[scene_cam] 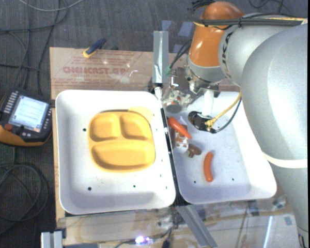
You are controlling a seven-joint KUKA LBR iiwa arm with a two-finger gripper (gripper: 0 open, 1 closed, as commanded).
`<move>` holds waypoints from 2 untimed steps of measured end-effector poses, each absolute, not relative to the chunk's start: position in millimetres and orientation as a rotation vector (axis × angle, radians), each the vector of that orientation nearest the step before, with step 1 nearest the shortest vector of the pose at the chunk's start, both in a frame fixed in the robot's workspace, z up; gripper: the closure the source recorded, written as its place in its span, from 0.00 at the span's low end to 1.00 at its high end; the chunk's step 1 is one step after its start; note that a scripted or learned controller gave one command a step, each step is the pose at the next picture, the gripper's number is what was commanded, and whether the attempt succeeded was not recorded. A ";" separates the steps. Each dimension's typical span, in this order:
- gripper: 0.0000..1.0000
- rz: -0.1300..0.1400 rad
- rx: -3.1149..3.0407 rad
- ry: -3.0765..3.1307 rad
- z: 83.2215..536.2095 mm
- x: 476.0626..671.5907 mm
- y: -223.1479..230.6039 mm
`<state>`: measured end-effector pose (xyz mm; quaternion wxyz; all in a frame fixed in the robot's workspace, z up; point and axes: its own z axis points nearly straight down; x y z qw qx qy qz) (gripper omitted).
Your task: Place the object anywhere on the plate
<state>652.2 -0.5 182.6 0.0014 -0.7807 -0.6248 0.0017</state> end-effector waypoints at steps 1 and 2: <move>1.00 0.007 -2.346 -2.086 182.5 613.6 74.8; 0.00 0.006 -2.346 -2.086 182.5 613.6 74.6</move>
